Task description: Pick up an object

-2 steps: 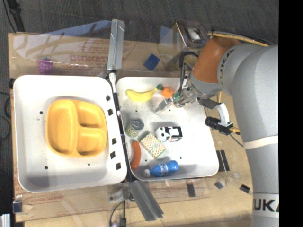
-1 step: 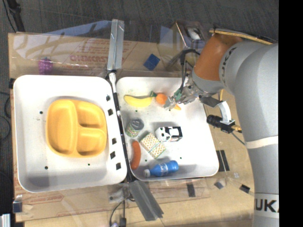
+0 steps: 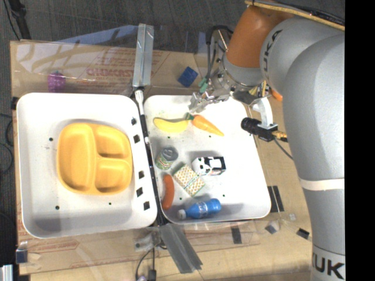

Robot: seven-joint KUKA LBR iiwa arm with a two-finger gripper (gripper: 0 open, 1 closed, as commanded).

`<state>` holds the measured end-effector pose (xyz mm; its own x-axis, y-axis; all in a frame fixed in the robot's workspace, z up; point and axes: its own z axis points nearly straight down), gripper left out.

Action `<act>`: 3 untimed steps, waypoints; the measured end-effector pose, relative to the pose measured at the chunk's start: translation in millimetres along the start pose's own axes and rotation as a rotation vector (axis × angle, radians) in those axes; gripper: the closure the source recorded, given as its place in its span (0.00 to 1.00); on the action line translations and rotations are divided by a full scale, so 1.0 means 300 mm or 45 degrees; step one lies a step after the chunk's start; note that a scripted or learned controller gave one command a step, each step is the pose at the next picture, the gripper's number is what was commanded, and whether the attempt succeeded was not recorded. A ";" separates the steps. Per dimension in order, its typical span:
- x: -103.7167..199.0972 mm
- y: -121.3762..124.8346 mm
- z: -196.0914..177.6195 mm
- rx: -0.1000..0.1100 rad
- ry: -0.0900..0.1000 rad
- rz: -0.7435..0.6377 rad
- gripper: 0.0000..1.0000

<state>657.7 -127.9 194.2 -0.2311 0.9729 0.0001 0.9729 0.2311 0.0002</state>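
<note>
Cardboard-topped bench (image 3: 88, 69), arm (image 3: 275, 45) bent down, pincer (image 3: 202, 100) above carrot (image 3: 208, 124)

The grey arm (image 3: 316, 98) carries dark letters: "UK" near its orange band and "UK" again at the bottom right. Faint reddish print runs along the clear sheet (image 3: 88, 69) at the desk's far edge, too blurred to read.

Big grey arm (image 3: 310, 98), orange band (image 3: 249, 34) above the wrist, black cables, "KUKA" lettering on the casing.
</note>
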 end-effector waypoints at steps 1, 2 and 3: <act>-0.108 -0.078 0.336 0.002 0.001 -0.229 1.00; -0.163 -0.037 0.336 0.000 0.003 -0.402 1.00; -0.160 -0.032 0.298 -0.002 0.001 -0.408 1.00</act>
<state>659.4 -176.7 104.7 -0.5259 0.8506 0.0008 0.8506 0.5259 0.0019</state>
